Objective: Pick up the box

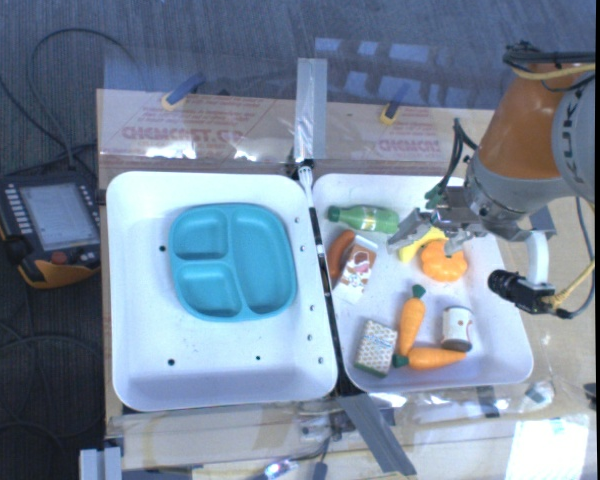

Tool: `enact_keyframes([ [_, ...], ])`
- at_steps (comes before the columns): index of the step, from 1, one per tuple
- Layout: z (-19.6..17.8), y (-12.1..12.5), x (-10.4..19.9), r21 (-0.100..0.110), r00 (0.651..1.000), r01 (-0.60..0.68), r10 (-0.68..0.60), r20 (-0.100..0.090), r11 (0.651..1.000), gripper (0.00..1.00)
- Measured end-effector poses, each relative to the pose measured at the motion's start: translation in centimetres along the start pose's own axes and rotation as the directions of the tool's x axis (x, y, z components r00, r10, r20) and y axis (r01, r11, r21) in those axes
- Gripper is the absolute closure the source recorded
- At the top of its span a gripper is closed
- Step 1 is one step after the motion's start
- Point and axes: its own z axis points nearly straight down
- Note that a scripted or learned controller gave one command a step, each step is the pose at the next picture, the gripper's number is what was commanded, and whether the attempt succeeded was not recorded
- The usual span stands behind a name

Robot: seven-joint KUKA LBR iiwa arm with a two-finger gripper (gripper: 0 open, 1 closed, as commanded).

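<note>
Dark grey carpet surrounds the desk (200, 128), with black cables and a teach pendant (45, 228) lying at the left. Two shallow white bins sit side by side on it. Inside the left bin (140, 368) lies a blue divided plate (230, 260). Crowded into the right bin (500, 363) are a green bottle (365, 217), a sausage (338, 252), a small white packet (357, 267), an orange fruit (443, 262), two toy carrots (411, 320) (435, 358), a small jar (457, 328) and the box (376, 347), which rests near the bin's front edge, just left of the carrots. Reaching in from the right, the claw (432, 226) hovers over the bin's back half, just above the orange fruit and well apart from the box. Its fingers appear spread, nothing between them. Part of a yellow item beneath it is hidden.
</note>
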Motion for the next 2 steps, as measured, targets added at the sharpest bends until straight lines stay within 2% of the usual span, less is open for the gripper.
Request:
enact_keyframes([
  [1, 0.7, -6.0, 3.9, 0.0, 0.992, 0.127, -0.127, 0.0, 0.992, 0.0],
  [2, 2.9, -7.9, 3.2, 0.0, 0.987, 0.159, -0.159, 0.0, 0.987, 0.0],
])
